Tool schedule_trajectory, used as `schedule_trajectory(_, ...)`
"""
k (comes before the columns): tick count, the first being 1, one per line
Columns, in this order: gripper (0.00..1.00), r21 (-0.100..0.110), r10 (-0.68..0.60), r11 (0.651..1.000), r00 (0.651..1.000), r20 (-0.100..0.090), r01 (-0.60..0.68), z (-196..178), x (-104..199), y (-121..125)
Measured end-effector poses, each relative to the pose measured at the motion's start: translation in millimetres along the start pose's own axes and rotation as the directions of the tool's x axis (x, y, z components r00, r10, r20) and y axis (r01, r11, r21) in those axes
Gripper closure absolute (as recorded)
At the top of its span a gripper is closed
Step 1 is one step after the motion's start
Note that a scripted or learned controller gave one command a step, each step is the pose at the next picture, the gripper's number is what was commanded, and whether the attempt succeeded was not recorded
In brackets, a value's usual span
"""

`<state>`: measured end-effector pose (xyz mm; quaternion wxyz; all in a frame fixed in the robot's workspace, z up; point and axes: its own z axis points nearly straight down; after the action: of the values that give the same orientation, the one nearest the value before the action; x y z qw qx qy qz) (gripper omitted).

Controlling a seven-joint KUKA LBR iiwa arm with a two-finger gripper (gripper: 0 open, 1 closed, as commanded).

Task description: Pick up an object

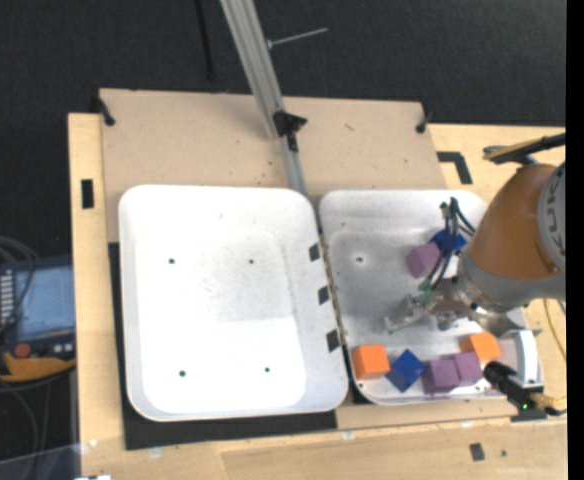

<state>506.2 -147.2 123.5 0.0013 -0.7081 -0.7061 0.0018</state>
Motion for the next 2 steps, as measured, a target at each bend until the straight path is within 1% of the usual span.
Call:
schedule_trajectory(1, 1.00, -0.010, 0.007, 1.000, 1.000, 0.000, -0.007, -14.2, -0.7, 2.5)
schedule_trajectory(2, 1.00, -0.012, -0.002, 1.000, 1.000, 0.002, 0.002, -72.5, -10.9, 8.4)
